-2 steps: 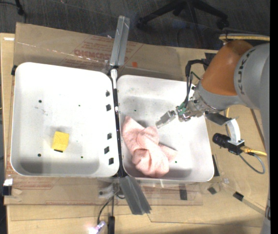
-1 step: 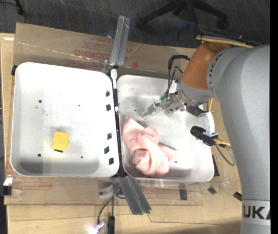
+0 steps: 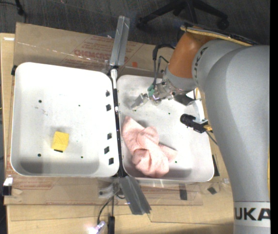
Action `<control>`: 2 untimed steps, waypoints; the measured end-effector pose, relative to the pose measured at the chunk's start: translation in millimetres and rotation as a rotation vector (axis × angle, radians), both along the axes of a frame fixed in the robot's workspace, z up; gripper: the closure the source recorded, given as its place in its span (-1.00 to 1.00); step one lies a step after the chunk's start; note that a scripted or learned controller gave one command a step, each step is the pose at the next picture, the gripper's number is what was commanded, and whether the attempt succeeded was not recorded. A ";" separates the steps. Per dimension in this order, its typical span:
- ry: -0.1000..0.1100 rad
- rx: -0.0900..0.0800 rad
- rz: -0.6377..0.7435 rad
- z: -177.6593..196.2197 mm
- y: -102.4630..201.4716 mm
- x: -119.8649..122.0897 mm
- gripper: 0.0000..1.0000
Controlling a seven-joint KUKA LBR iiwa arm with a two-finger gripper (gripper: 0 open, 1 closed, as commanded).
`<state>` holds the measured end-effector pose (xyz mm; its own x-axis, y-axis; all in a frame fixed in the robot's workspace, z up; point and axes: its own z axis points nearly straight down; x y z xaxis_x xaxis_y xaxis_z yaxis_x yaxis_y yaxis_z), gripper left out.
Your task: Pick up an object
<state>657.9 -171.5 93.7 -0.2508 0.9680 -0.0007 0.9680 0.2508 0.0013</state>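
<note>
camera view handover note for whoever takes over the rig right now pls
Gripper: over the far end of the right bin; nothing seen held, and open or shut is not clear.
Pink cloth: bunched in the near half of the right bin, apart from the gripper.
Yellow block: alone in the left bin.
Done: nothing picked up yet.
Left: grasp and lift one object; the cloth looks the nearer choice.

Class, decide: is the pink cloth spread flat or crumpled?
Crumpled. The pink cloth lies bunched in lumps with deep creases, covering just part of the floor of its bin.
</note>
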 end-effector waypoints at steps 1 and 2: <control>0.005 0.000 0.249 -1.6 39.1 -1.1 -1.00; 0.005 -0.001 0.253 9.0 39.5 -0.5 1.00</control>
